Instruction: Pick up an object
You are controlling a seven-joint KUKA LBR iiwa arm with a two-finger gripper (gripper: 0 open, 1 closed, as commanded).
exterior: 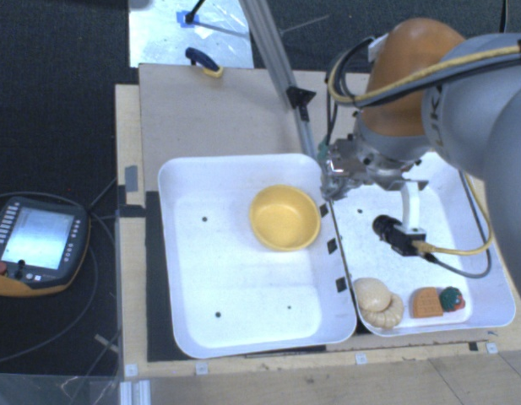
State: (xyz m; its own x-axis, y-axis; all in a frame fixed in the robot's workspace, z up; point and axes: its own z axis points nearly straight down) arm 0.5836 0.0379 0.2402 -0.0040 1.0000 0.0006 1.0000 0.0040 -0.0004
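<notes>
Grey, orange-banded, my arm (pixel 484 108) stoops over the white bins' (pixel 226 294) meeting rims; my gripper (pixel 332 178), clenched or not, I cannot tell. Round yellow plastic bowl (pixel 284 218) lies near it, lumpy cream bun (pixel 378 300) farther off.

Dark carpet floor (pixel 57 74) all round. Tan bench board (pixel 218 116) in the centre. Teach pendant (pixel 36 243) on the floor, left. Shiny patch (pixel 163 15) far side, slanted metal pole (pixel 268 40) beside it. Black-yellow clamp (pixel 203 61) on the board's far edge.

The KUKA arm (pixel 484 116) was smooth grey, with a rounded orange band (pixel 408 66) above its wrist, looped black and yellow cables (pixel 333 76), and a silvery gripper (pixel 334 178).
</notes>
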